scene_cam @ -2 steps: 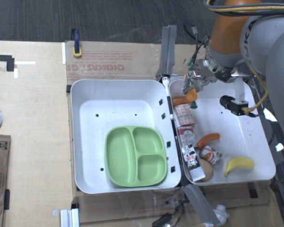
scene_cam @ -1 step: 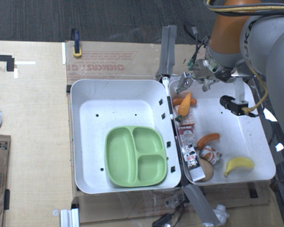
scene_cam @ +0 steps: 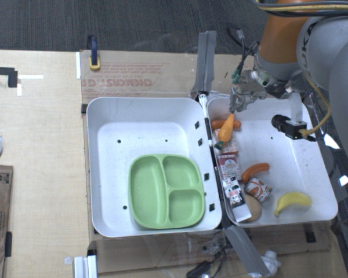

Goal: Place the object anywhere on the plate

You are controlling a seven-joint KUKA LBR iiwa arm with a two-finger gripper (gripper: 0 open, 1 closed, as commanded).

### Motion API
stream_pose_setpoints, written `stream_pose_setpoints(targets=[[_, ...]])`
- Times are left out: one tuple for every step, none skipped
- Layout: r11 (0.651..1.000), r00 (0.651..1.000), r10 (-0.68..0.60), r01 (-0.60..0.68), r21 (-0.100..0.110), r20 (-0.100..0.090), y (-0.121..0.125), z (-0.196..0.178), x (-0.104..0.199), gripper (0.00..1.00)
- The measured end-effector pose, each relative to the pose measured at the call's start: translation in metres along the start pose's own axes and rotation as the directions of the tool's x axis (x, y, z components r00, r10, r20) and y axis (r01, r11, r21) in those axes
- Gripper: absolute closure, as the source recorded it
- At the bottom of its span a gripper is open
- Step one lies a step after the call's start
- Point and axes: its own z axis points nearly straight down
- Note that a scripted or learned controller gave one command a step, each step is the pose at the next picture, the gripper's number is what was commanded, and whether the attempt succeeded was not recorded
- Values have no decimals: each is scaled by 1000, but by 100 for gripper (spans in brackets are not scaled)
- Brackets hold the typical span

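Observation:
A green divided plate (scene_cam: 165, 190) lies in the left white bin (scene_cam: 104, 155), toward its front. My gripper (scene_cam: 239, 102) hangs over the back left corner of the right bin (scene_cam: 313, 172). Just below it is an orange carrot (scene_cam: 225, 130), standing nearly on end against the bin's left wall. The carrot's top comes close to the gripper tip, and I cannot tell whether they touch. A reddish piece (scene_cam: 220, 123) lies across behind the carrot.
The right bin also holds a sausage (scene_cam: 255, 169), a banana (scene_cam: 292, 201), a small carton (scene_cam: 229, 168), a round brown item (scene_cam: 253, 208) and a red-and-white ball (scene_cam: 257, 188). A metal divider (scene_cam: 205, 62) stands between the bins at the back.

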Motion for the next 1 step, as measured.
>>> stream_pose_setpoints(targets=[[999,999,54,-54,-2,-2,2,8,-7,100]])
